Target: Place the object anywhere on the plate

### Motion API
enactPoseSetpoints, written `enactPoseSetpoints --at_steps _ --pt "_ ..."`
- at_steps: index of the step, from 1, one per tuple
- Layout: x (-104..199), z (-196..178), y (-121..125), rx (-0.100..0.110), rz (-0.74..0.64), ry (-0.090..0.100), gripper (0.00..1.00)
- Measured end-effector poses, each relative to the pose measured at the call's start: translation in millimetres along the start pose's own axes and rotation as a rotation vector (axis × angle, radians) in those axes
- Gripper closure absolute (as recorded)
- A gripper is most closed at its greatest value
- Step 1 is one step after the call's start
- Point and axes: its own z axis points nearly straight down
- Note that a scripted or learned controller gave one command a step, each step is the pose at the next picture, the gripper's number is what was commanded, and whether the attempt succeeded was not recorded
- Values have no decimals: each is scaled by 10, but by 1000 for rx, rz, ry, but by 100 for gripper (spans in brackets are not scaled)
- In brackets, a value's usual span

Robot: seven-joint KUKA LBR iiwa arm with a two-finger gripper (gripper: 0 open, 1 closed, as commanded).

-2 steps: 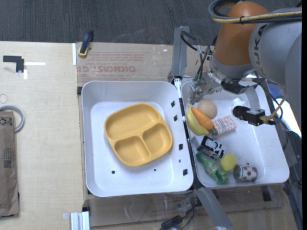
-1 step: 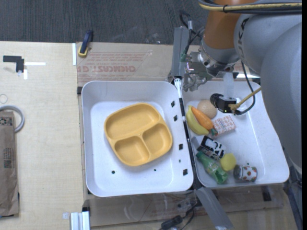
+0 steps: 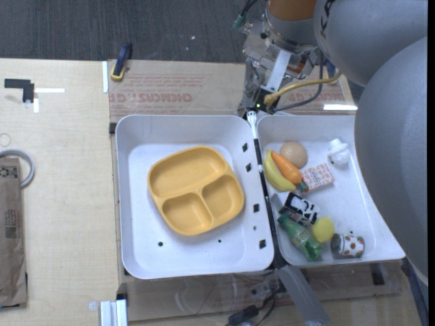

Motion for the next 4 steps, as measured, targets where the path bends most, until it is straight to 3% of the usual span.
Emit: enactPoseSetpoints --at_steps 1,2,3,4 --pt "123 -154 -65 1 415 -2 100" --pt "4 -1187 -433 1 639 0 100" --pt "-1005 -1186 -716 1 748 -1 100" --pt "-857 -1177 197 2 883 -1 100"
